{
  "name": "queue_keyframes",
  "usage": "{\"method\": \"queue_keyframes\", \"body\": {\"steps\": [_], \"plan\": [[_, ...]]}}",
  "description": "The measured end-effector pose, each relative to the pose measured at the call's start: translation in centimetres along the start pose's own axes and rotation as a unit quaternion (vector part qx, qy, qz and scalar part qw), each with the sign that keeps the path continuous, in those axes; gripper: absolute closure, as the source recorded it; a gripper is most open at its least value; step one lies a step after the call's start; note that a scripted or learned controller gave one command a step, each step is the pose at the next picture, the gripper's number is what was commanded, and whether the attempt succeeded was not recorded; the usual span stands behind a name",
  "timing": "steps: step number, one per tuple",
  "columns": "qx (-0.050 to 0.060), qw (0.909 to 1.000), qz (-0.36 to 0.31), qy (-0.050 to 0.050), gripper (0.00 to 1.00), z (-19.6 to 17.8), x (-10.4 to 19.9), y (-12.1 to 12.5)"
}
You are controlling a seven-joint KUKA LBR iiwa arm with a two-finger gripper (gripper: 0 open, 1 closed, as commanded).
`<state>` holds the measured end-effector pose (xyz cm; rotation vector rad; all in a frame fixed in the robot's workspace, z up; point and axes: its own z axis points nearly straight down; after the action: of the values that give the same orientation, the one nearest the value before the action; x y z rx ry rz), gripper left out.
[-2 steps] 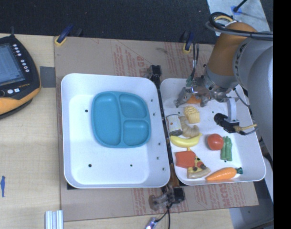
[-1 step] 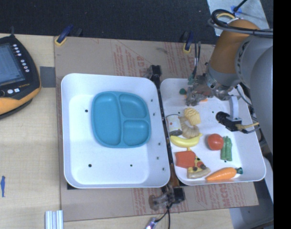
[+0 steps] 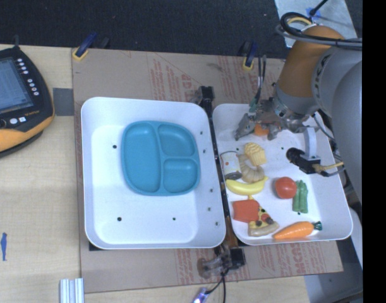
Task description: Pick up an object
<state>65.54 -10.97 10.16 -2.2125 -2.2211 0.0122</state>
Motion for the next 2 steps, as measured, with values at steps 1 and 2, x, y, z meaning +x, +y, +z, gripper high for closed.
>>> {"method": "queue_keyframes", "body": {"steps": [1, 2], "plan": [[0.001, 1.0000, 0.000, 0.000, 1.00, -1.03, -0.09, -0.03], [0.001, 1.0000, 0.000, 0.000, 0.00, -1.01, -0.09, -0.04]]}}
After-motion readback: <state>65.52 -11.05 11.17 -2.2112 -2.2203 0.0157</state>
